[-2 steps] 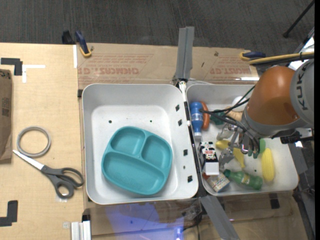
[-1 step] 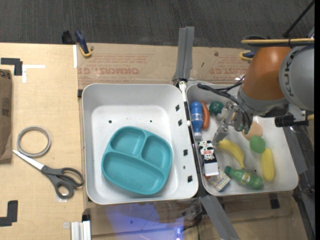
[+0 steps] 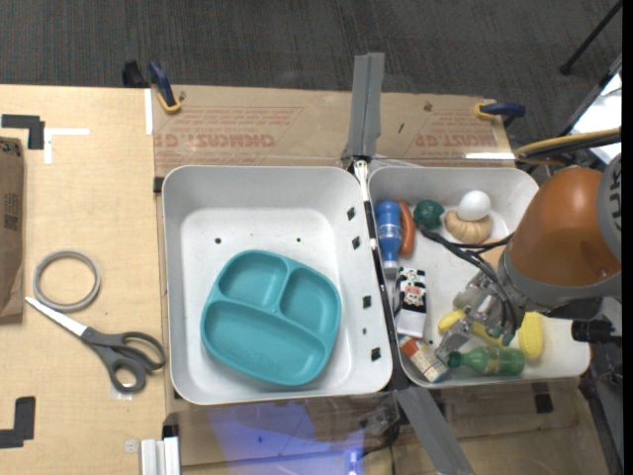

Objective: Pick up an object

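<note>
- The grey metal end effector (image 3: 475, 317) sits low in the right white plastic bin (image 3: 554, 362), in the lower right of the frame, under the big orange band of the arm (image 3: 566, 234).
- I cannot tell if it is released or clenched. Nothing can be seen caught in it.
- Many small toys lie close around it. A green plastic bottle shape (image 3: 492, 362) lies just below it, near the bottom wall of the bin. Its long side runs left to right across the frame.
- A small yellow plastic piece (image 3: 451, 320) is just to the left of the end effector, very near or touching.
- A yellow toy corn cob (image 3: 531, 334) stands to the right, with its long side going up and down the frame.
- A white carton with black spots (image 3: 412, 293) lies farther left.
- The green bottle looks like the nearest good pick. I think the end effector must go down the frame a little to reach it.
- The left white bin (image 3: 188, 265) has a teal plastic divided plate (image 3: 271, 317), well apart from the arm.
</note>
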`<state>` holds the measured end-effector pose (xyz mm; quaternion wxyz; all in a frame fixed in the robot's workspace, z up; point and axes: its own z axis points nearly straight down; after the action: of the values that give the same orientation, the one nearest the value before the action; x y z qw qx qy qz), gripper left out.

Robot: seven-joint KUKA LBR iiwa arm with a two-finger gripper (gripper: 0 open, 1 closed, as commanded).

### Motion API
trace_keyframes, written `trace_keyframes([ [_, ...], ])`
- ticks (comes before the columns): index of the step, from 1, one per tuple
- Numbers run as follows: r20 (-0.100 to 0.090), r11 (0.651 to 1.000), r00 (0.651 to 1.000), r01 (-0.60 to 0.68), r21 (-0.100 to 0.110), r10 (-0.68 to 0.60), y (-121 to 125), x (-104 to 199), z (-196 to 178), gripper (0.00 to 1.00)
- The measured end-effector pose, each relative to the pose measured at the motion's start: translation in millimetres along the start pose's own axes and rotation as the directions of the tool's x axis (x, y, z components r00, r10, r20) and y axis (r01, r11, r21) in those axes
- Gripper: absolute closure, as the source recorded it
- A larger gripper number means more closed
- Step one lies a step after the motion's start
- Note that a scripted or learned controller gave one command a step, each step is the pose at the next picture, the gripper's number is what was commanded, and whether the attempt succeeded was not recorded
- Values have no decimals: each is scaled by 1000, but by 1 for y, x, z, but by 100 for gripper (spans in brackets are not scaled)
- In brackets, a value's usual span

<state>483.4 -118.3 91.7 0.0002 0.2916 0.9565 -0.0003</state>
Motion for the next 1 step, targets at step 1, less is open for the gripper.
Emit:
trace_keyframes([
  [1,3,998,998,60,-1,-60,68,-85,-1,0],
])
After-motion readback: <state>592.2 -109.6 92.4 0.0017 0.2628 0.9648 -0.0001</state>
